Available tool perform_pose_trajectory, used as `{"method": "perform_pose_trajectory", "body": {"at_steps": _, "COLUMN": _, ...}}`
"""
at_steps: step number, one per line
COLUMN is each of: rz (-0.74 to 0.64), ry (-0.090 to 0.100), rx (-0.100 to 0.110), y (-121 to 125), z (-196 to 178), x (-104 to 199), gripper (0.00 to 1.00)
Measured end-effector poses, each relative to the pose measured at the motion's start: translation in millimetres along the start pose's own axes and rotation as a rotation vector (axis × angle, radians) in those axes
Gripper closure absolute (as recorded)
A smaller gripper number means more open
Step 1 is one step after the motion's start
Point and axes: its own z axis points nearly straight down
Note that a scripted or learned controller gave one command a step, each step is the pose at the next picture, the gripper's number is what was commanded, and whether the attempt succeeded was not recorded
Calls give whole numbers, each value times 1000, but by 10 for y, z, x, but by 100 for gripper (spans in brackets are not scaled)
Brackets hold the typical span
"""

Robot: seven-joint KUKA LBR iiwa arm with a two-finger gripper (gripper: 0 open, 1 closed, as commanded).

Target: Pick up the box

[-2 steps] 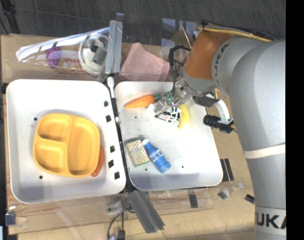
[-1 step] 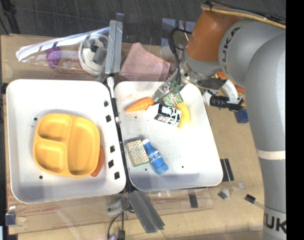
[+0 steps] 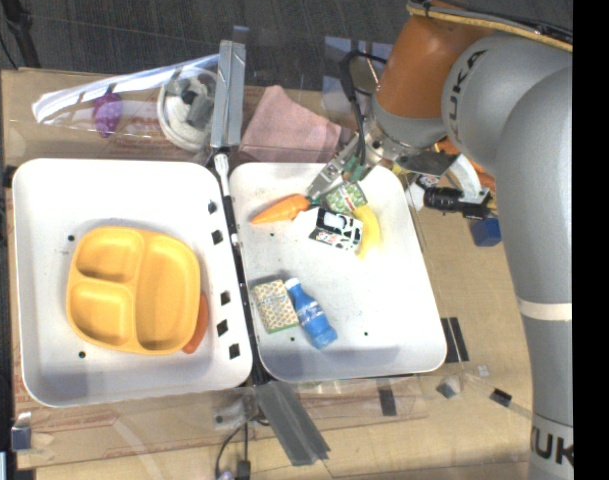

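Right bin (image 3: 414,308) is the landmark. Box (image 3: 275,305), a small patterned carton, lies flat on the bin floor in the near-left part of that bin, just beside the divider edge shared with the left bin (image 3: 44,368). A blue bottle (image 3: 311,315) lies touching or just beside the box on the side away from the divider, angled toward the bin's near edge.

Gripper (image 3: 336,179) sits at the far side of the right bin, well apart from the box, hanging over a cluster of items. Cannot tell if the pincer is apart or together; the tips blur into the clutter. Nothing visibly clamped.

Under and near it: an orange carrot (image 3: 281,208) pointing toward the divider, a black-and-white card (image 3: 337,229) toward the bin's middle, a yellow banana (image 3: 368,226) touching the card.

Left of the right bin, the other bin holds a yellow divided tray (image 3: 134,288). Behind the right bin's far edge lie a pink cloth (image 3: 284,123) and a clear plastic bag (image 3: 134,103).
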Motion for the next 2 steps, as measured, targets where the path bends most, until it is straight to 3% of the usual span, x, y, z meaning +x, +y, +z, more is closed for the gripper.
{"method": "perform_pose_trajectory", "body": {"at_steps": 1, "rz": 89, "ry": 1, "rx": 3, "y": -685, "z": -417, "x": -388, "gripper": 100}}
{"method": "perform_pose_trajectory", "body": {"at_steps": 2, "rz": 198, "ry": 6, "rx": 5, "y": -223, "z": -165, "x": -148, "gripper": 100}}
